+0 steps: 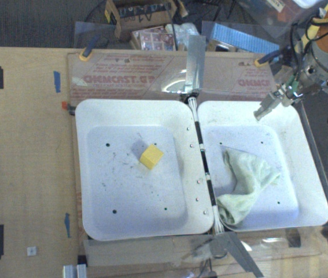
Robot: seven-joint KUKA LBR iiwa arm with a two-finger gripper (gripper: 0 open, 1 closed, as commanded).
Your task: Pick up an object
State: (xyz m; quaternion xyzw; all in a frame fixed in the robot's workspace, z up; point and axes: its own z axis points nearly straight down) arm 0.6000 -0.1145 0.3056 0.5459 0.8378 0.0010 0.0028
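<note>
My two-finger gripper (261, 113) hangs over the far right corner of the right white plastic bin (308, 155), holding nothing; how wide it stands I cannot tell. The crumpled pale green cloth (246, 184) lies in this bin, the small yellow block (151, 156) in the left bin (94, 172). I should centre over the cloth's thickest fold before descending.
</note>
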